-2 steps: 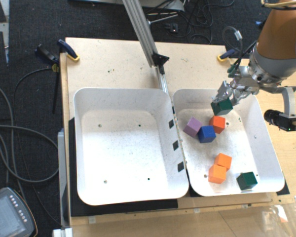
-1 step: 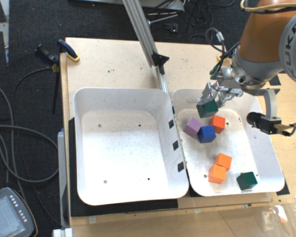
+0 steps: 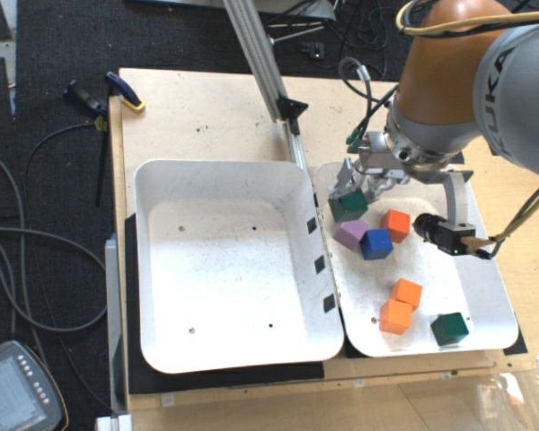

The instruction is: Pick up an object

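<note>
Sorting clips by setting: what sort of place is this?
Likely a robotics lab: a KUKA arm over white bins of coloured blocks, loose cables on dark carpet.

Dark carpet floor (image 3: 45,52), black cables (image 3: 18,241), pale wooden bench (image 3: 207,106).

The wide left white plastic bin (image 3: 225,259) offers open floor; in the right white bin (image 3: 485,317), small coloured blocks crowd the far end, seemingly touching
</note>
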Robot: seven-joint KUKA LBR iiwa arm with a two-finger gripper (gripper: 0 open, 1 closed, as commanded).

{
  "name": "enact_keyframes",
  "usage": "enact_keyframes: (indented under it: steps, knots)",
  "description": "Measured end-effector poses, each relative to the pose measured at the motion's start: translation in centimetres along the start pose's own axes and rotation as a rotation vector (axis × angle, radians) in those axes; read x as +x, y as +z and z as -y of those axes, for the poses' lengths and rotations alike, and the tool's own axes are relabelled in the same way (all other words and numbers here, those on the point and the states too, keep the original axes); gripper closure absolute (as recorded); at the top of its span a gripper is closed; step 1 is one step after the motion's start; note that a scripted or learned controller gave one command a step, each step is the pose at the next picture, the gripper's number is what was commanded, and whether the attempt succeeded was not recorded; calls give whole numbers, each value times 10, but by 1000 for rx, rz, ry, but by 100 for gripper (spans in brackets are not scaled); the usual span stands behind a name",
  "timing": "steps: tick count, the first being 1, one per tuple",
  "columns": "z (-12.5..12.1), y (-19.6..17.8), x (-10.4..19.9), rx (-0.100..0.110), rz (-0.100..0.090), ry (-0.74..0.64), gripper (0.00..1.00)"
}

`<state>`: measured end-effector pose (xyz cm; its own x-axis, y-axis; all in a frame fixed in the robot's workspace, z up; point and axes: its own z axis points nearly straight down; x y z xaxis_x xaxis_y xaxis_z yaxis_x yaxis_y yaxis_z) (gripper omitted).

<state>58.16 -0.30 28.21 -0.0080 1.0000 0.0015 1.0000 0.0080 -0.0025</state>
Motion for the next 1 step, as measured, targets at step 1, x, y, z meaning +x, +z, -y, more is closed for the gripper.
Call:
enact_keyframes:
  steps: [1]
  knots:
    - [5,4,55,-1,0,-1,100]
